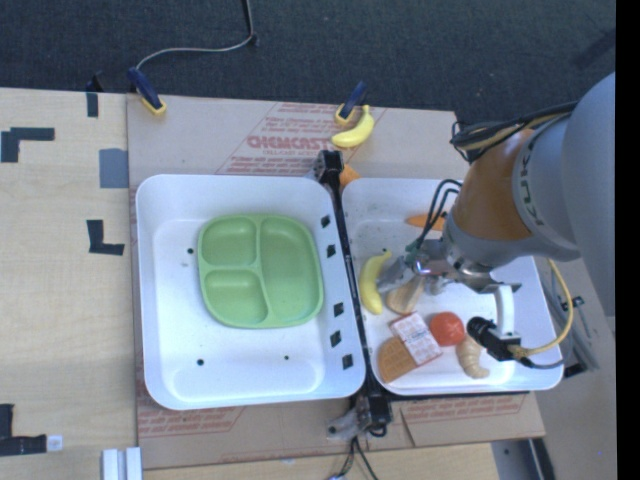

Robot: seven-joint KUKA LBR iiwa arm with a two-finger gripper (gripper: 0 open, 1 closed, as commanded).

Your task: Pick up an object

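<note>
Everything is placed here from the right bin point(520, 373), the one the arm works in. At its near edge lie a waffle-like orange wafer point(392, 361) with a small red-and-white packet point(414, 336) on top of it, a red tomato-like ball point(446, 327) just beside the packet, and a tan peanut-shaped piece point(472, 360) beyond the ball toward the bin's right side. Farther in, around the bin's middle, the gripper point(412, 273) is low over a pale tan bread-like lump point(404, 295). Whether the fingers are apart or together I cannot tell; nothing is visibly held between them. A yellow banana point(372, 283) lies just beside the gripper on the side toward the divider, its long axis running roughly near-to-far along that divider. In my judgement the lump beneath the gripper is the likeliest target, with the banana close enough to interfere. Across the divider, the left bin point(160, 368) carries a green divided plate point(260, 271).
</note>
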